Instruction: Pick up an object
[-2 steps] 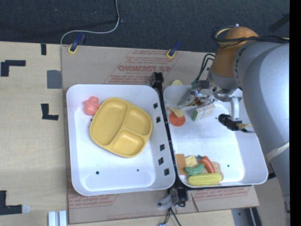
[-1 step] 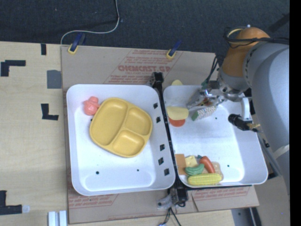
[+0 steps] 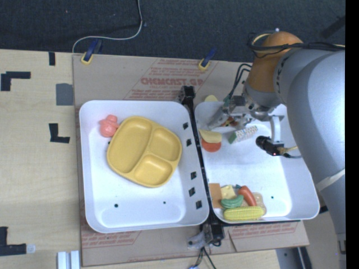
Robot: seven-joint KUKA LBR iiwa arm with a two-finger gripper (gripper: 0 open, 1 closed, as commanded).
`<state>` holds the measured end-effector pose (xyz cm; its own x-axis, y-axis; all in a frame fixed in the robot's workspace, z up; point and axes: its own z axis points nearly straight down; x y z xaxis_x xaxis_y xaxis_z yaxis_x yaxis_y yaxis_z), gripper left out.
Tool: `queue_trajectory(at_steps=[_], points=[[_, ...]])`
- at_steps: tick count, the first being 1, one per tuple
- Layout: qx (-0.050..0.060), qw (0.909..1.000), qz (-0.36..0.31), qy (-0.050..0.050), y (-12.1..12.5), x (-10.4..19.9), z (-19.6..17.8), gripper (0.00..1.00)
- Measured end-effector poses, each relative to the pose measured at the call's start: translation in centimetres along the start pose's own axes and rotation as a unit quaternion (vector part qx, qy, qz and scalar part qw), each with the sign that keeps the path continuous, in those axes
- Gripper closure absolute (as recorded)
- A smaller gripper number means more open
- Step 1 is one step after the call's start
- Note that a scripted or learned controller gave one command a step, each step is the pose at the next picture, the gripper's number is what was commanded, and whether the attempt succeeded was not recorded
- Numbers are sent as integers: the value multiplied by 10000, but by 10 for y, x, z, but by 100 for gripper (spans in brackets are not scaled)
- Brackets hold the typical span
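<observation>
The arm [image 3: 314, 111] reaches in from the right, its orange band [image 3: 269, 66] above the wrist, and its gripper [image 3: 227, 118] hangs low over the far-left part of the right bin [image 3: 280, 172]. Whether the jaws are open or closed cannot be told; metal parts and cables crowd the view there.

Just at the gripper's near side lies a small toy with a pale yellow top and a red-orange base [image 3: 211, 140], close to the bin's left wall. It looks roundish, so no clear long axis shows. A pale yellow piece [image 3: 211, 99] sits at the bin's far-left corner, partly hidden by the gripper.

At the near edge of the right bin lies a cluster of toy food. A corn cob [image 3: 244, 213] has its long axis running left to right along the near wall. Touching it on the far side are a green piece [image 3: 231, 203], a red-orange carrot-like piece [image 3: 247, 195] tilted diagonally, and a small yellow block [image 3: 227, 192].

The left bin [image 3: 95, 200] holds a yellow divided plate [image 3: 144, 151], turned at a slant, and a pink toy [image 3: 107, 125] just beside its far-left rim.

Both bins rest on brown cardboard [image 3: 162, 77], held by clamps [image 3: 88, 54] at its far edge, on a light wooden surface [image 3: 33, 167] marked with black tape. Beyond lies dark carpet [image 3: 179, 10] crossed by a white cable [image 3: 133, 15].
</observation>
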<state>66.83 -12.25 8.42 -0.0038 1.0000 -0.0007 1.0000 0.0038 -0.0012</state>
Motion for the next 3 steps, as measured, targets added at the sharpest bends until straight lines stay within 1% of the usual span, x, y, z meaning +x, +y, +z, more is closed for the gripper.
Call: queue_trajectory(at_steps=[1, 2, 3], points=[[2, 10000, 19, 1, 0, -36, 0, 0], [-1, 10000, 10, -6, 0, -18, 0, 0], [1, 10000, 20, -2, 0, -39, -1, 0]])
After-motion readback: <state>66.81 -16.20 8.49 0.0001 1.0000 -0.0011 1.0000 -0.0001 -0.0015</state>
